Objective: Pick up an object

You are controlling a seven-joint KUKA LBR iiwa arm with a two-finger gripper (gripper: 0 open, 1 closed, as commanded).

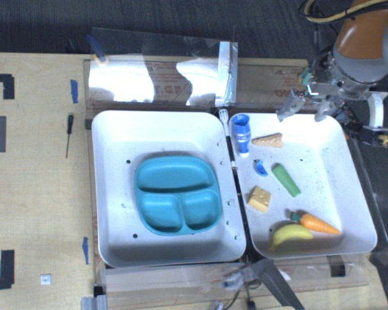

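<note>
Tray (176, 194) in left bin (110, 134), right bin (349, 166) — bottle (240, 133), banana (291, 234), carrot (318, 223)

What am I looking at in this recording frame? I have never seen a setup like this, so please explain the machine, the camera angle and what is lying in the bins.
This is a single picture from a camera fixed above a bench, looking down at a slant. The grey robot arm with an orange band reaches in from the upper right; its two-finger gripper hangs over the far edge of the right shallow white bin with nothing between its fingers.

The left shallow white bin holds a blue divided plastic tray. The right bin holds small toy items: a blue bottle, a tan wedge, a small blue piece, a green cylinder, a yellow cheese-like block, an orange carrot and a yellow banana.

The job is simply to pick up one item.
</note>
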